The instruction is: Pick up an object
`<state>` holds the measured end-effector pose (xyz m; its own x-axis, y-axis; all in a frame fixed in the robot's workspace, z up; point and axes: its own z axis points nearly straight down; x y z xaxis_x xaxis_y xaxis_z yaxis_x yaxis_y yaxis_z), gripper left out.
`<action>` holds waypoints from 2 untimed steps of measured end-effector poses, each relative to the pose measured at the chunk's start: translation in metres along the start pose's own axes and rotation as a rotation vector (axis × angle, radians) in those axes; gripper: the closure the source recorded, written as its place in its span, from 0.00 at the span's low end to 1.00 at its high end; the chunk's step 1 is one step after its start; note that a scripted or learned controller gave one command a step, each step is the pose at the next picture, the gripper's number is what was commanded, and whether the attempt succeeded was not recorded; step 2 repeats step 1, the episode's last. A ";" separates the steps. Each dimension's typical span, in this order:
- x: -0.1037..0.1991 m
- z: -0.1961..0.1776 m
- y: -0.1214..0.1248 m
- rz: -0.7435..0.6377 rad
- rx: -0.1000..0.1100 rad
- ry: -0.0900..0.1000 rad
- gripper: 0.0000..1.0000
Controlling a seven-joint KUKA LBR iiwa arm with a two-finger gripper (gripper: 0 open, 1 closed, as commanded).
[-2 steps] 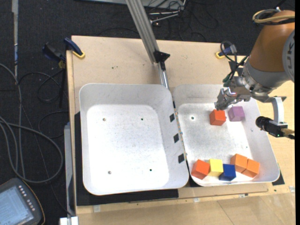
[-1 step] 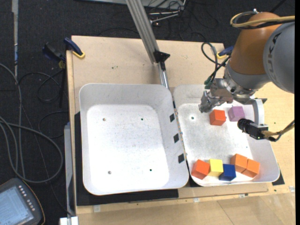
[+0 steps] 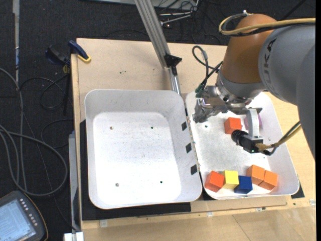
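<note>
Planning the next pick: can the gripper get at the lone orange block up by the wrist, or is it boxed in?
Probably yes. The orange block lies alone on the right bin's floor, apart from the cluster of blocks at the near edge. The gripper hangs just left of it; nothing lies between.

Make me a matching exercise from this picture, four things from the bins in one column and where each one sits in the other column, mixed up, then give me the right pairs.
Things:
1. yellow block
2. blue block
3. lone orange block
4. left bin

Places:
A. just below the gripper, apart from the other blocks
B. in the near row of the right bin, between an orange block and the blue one
C. beside the bin that holds the blocks
D. in the near row, right of the yellow one, touching it

Pairs: 1-B, 2-D, 3-A, 4-C
</note>
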<state>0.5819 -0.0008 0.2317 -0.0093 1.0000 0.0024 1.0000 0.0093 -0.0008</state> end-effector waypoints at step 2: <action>0.057 -0.010 -0.003 0.000 -0.002 -0.001 1.00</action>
